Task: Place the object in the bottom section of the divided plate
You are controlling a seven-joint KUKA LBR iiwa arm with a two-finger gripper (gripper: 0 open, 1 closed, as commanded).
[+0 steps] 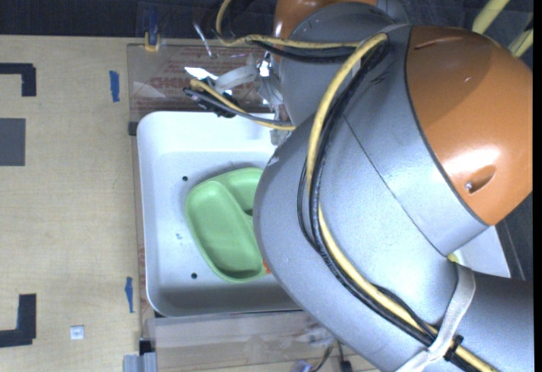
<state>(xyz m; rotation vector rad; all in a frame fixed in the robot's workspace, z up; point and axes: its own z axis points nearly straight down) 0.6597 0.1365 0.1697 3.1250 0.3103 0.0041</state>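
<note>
Pincer hidden, probably behind arm [381, 192] | over green plate [222, 226]

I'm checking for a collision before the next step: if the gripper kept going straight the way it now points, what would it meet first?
Hard to say: the arm covers the gripper. It hangs over the green divided plate in the white bin, so that plate is probably first, though depth is unclear.

A robotics lab: taped plywood bench [68, 192], cabled arm [381, 192], white bin [161, 192]
</note>
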